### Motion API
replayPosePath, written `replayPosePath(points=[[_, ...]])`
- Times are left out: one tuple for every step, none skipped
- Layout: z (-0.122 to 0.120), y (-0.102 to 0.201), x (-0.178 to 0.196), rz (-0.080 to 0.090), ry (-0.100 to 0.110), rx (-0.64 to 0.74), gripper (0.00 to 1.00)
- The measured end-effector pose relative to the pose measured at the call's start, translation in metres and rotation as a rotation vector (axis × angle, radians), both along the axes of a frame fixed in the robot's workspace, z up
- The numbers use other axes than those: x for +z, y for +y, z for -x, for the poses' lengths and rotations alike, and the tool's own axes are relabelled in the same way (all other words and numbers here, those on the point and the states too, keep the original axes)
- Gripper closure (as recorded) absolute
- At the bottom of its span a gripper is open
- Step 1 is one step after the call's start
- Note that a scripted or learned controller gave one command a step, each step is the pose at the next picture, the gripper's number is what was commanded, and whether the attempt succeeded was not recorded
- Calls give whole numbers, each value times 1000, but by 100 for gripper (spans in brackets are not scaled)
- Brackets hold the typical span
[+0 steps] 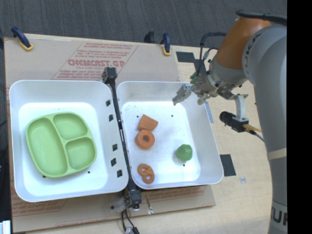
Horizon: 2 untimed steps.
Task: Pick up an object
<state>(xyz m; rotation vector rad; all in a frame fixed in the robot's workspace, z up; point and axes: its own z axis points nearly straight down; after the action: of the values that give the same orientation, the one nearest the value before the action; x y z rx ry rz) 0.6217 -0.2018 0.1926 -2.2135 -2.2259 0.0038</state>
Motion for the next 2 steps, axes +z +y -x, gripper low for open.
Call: replayPosePath(points=[[94, 19, -30, 0, 1, 2, 0], [14, 9, -101, 1, -1, 2, 0]])
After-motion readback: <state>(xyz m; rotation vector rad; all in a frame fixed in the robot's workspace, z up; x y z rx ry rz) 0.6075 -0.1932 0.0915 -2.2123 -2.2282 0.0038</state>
